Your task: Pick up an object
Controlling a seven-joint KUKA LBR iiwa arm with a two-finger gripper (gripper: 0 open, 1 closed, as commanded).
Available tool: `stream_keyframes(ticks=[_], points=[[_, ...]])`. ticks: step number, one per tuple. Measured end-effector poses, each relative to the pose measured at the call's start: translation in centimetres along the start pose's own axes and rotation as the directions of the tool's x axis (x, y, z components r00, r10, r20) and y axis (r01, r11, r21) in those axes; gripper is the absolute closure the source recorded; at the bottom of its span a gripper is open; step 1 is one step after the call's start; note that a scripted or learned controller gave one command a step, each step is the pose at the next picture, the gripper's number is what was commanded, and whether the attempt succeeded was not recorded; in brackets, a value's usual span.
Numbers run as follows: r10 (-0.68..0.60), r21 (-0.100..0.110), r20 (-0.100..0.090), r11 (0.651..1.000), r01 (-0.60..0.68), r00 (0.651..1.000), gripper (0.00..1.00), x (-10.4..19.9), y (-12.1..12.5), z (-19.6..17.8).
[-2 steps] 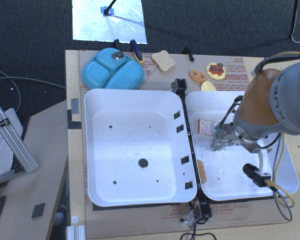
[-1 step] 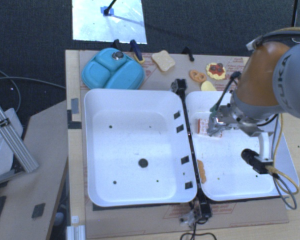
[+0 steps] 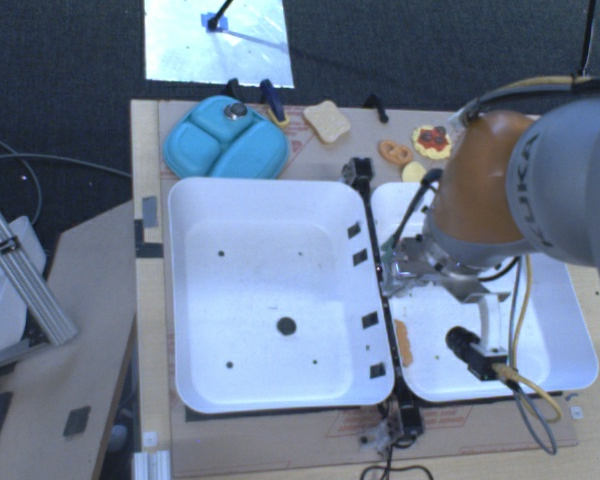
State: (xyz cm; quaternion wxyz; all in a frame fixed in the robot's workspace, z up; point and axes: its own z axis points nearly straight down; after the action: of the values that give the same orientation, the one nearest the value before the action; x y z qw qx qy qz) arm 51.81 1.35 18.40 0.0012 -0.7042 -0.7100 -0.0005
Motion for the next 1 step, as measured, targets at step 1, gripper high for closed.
stream_keyframes(ticks=[1], points=[[-0.005,-0.021,-0.004,1.000,0.005,1.000,1.00,6.91,1.01,-15.75]])
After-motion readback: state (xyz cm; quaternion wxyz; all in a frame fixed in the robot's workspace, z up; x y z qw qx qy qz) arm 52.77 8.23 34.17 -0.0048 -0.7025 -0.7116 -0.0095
